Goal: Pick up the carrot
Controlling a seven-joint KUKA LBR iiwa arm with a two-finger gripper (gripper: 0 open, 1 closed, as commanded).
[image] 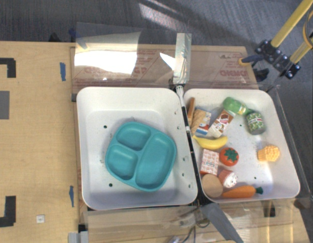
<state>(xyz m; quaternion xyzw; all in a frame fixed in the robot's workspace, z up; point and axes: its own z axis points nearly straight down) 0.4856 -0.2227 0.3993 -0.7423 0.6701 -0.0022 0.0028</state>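
Since my screen gave me nothing to judge the tool by, I could not tell whether it was apart, together or clamped on anything, and I counted the pick as not yet begun. The carrot point(240, 192) lay flat in the right bin point(284, 135), lengthwise along the wall nearest me, with its green tip pointing toward the right corner. It rested on the bin floor with nothing lifting it. Its blunt end touched or nearly touched a beige round thing point(212, 185), and a small red and white can point(228, 177) sat just behind it. Farther back were a tomato point(229, 156), a banana point(211, 142) and a piece of corn point(268, 153), all clear of the carrot. The left bin point(90, 135) held a teal divided plate point(141, 156). By my reckoning the whole job remained: approach, descent beside the near wall, closing on the carrot, and the lift.
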